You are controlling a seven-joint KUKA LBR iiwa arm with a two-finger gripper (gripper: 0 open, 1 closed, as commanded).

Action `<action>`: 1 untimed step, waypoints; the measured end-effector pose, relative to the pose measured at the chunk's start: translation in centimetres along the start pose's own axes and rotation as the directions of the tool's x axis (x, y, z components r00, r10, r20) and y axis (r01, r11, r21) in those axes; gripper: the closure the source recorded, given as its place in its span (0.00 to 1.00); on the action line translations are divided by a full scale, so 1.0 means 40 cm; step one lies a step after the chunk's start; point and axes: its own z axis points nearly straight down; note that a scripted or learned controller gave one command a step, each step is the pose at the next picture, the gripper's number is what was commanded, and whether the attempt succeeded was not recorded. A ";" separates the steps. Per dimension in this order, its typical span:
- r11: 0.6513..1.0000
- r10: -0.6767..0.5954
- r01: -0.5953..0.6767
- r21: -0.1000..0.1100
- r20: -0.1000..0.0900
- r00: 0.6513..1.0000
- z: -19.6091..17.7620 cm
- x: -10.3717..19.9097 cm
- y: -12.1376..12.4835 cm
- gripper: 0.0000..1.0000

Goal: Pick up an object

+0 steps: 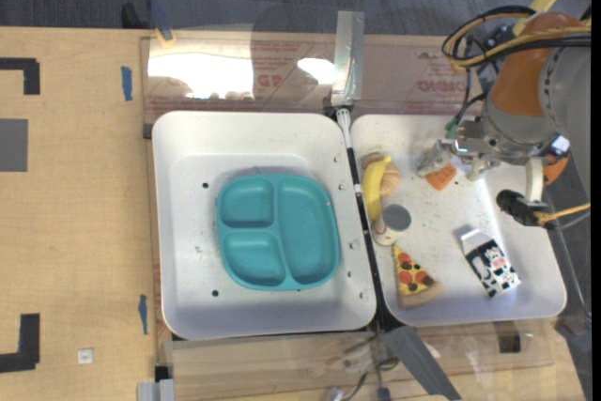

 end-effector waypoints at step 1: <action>1.000 -0.002 0.002 -0.002 0.002 1.000 -0.023 0.002 0.003 1.00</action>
